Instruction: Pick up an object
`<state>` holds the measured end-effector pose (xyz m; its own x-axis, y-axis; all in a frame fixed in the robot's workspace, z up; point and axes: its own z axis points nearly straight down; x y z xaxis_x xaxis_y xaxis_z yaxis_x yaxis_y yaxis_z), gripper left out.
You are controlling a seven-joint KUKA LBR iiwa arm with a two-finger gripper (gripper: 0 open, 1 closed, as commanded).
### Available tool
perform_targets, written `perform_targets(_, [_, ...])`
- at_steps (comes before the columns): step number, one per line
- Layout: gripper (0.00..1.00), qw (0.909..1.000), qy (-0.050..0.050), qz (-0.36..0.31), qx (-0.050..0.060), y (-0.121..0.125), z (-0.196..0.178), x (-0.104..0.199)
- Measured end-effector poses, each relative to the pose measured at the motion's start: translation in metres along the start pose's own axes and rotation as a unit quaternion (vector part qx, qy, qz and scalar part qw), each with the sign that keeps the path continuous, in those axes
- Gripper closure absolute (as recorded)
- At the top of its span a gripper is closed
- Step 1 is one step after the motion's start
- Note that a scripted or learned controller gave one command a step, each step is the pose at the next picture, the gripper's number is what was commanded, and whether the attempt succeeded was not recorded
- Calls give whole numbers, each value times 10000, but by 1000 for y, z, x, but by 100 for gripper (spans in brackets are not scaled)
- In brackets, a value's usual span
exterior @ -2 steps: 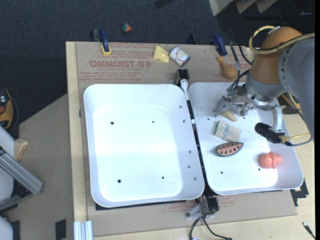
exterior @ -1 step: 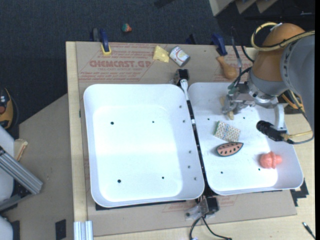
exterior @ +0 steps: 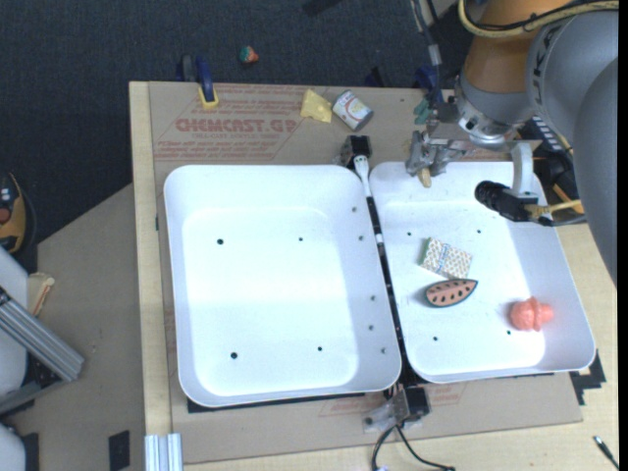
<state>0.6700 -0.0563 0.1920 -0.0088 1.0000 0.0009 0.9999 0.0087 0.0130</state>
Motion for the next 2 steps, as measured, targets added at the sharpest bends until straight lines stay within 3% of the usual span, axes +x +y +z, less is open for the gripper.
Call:
perform_targets(1, [100,10000,-2,47,74,-22,-14,-12])
perform_targets(2, [100,9999,2,54,97,-71,-7,-9])
